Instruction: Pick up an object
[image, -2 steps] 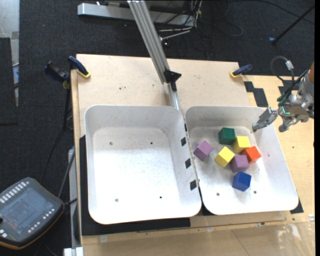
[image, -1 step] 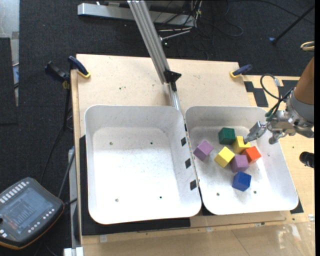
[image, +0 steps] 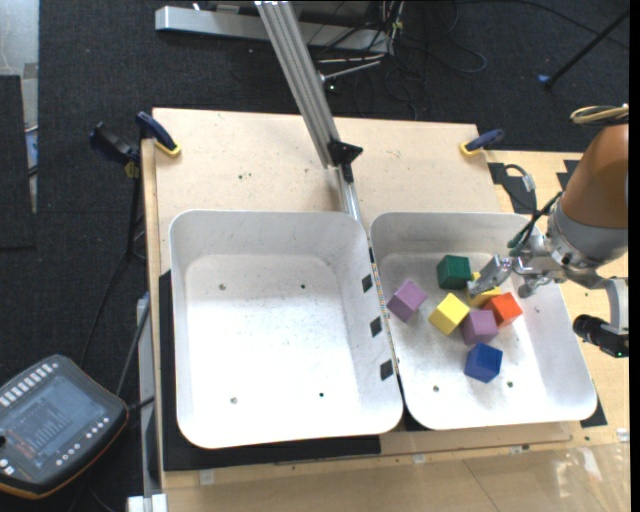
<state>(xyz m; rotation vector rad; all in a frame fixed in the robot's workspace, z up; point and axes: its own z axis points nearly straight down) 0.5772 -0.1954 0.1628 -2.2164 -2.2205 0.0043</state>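
Orange cube (image: 506, 307) lies just below the gripper (image: 487, 279); grip state unclear.

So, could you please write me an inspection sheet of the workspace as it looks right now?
Surface: wooden bench bearing two shallow white bins side by side; left bin, right bin.
Job's things: in the right bin, green cube, two purple cubes, yellow cube, orange cube, blue cube.
Clutter: nothing seen.
Hand: hand low over the cube cluster, between the green and orange cubes; no grasp visible.
Cables: dark cables on the floor beyond the bench.
Surroundings: pendant at lower left, clamps at the bench's far corners, metal pole.
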